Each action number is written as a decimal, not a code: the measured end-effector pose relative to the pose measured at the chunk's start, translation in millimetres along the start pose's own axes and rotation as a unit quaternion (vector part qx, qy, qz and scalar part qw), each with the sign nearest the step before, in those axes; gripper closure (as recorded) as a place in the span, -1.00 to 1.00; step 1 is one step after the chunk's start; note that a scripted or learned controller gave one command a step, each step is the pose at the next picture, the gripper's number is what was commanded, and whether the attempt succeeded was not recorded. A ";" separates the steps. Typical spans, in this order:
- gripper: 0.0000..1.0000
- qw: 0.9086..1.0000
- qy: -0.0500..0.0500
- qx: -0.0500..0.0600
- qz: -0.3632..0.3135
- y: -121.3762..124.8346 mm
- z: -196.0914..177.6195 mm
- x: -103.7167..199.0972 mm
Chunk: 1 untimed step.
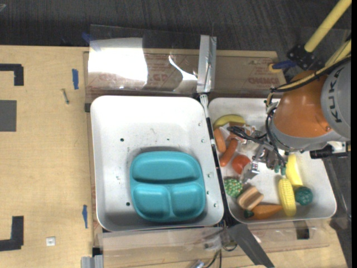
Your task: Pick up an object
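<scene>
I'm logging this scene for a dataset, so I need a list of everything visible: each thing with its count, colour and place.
Left bin: 1, white, left half of the bench.
Right bin: 1, white, beside the left bin.
Divided tray: 1, teal, three compartments, front of the left bin.
Banana: 1, yellow, back left of the right bin.
Carrots: 2 or so, orange, below the banana.
Tomato-like piece: 1, red, centre of the right bin.
Green bumpy item: 1, green, left front of the right bin.
Hot dog: 1, tan bun, front of the right bin.
Corn cobs: 2, yellow, right front.
Round teal item: 1, beside the corn.
Arm: 1, grey with an orange band, over the right bin.
End effector: 1, dark metal, low over the toy food.
</scene>
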State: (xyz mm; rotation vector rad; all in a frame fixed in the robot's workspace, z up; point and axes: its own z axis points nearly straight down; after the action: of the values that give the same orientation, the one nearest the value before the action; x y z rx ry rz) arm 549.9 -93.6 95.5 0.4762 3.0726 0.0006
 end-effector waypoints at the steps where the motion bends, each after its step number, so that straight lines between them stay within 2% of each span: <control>1: -1.00 0.996 0.018 0.001 -0.093 19.5 10.1 -61.2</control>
State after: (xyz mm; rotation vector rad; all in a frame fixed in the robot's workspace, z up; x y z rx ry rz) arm 614.4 -93.6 87.4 0.1914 3.1388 0.0011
